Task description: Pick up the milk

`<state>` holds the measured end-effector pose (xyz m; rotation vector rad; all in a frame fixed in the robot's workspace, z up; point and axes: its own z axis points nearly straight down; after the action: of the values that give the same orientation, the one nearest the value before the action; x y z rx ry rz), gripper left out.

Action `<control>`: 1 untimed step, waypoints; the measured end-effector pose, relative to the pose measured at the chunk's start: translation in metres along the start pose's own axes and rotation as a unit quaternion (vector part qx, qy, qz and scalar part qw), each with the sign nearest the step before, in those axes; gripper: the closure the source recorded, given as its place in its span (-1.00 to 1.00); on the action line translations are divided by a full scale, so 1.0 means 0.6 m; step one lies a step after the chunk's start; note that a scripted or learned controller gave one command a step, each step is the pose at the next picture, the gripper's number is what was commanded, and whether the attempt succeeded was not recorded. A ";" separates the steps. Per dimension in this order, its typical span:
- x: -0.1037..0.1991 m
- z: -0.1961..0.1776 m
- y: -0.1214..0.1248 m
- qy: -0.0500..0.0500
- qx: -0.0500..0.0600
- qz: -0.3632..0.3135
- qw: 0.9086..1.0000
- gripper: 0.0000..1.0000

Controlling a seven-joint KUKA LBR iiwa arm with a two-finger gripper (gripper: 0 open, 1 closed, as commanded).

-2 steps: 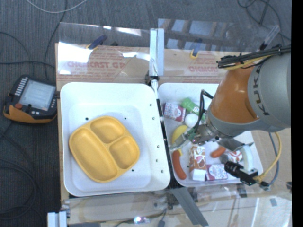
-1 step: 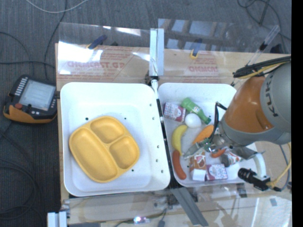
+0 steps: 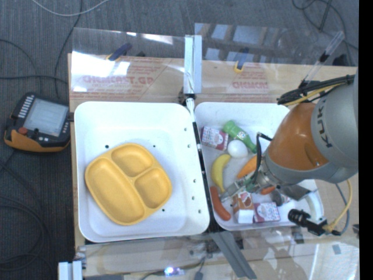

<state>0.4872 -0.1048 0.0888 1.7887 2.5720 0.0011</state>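
Note:
A small red and white milk carton lies at the far left of the right bin, beside a green bottle. A similar red and white carton lies at the bin's near edge. My gripper hangs low over the near middle of the right bin, between a banana and the near carton. A little red and white pack lies just below it. The gripper is well apart from the far carton. The grey and orange wrist hides the bin's right part.
The right bin also holds a white egg, an orange carrot and a red sausage. A yellow divided plate lies in the left bin. A teach pendant rests off the bench's left side.

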 end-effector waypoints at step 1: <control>0.000 -0.013 0.003 -0.001 -0.002 0.001 1.000 1.00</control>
<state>0.4886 -0.1042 0.0966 1.7886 2.5667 0.0053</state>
